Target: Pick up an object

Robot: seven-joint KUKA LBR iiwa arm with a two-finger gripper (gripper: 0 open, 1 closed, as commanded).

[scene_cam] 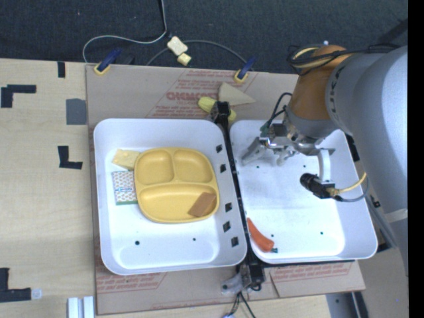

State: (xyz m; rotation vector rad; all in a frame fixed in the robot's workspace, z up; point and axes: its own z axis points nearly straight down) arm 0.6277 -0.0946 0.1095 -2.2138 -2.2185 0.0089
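carrot (260,236): orange, lying in right bin (311,244), near its front-left corner, nothing touching it
gripper (255,152): over right bin's back-left part, well apart from carrot, fingers spread, holding nothing
left bin (159,247): yellow divided plate (175,184) with brown piece (202,205); patterned card (123,186) beside plate

Two shallow white plastic bins (109,138) sit on tan cardboard printed in faded red (192,91); the round yellow divided plate (165,177) carries a brown flat piece (203,205); beside it a pale yellow wedge (124,158) and a small packet with a red-and-blue speckled pattern (123,187); over in the right bin, an orange carrot-shaped piece (260,236); the grey arm with its orange band (317,91); blue clamps (246,67) at the cardboard's far edge.
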